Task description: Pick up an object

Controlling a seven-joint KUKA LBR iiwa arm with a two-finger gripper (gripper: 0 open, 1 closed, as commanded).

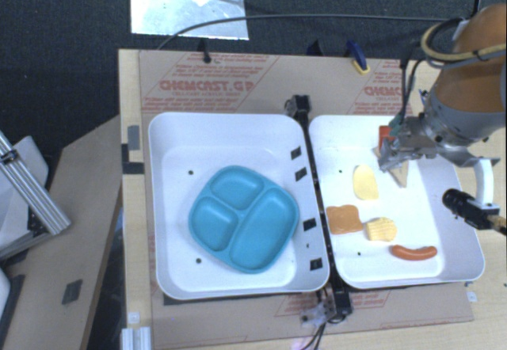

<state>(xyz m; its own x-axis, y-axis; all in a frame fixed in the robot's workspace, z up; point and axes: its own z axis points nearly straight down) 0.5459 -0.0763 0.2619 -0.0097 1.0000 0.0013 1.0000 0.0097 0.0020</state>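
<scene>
My gripper (394, 160) hangs low over the upper right part of the right bin (455, 268). A small tan wedge (399, 176) shows just beneath it, and whether the wedge is held is unclear. A red-orange bit (384, 135) peeks out at the gripper's left side. In the same bin lie a pale yellow oval slice (365, 182), a brown toast-like piece (344, 218), a yellow ridged piece (381, 229) and a red-orange sausage (413, 252).
The left bin (170, 182) holds a blue divided plate (243, 218). A black-clipped divider (310, 182) runs between the bins. The arm's grey body and orange band (475, 79) loom over the right bin's far right corner. A black fitting (467, 208) juts in at the right wall.
</scene>
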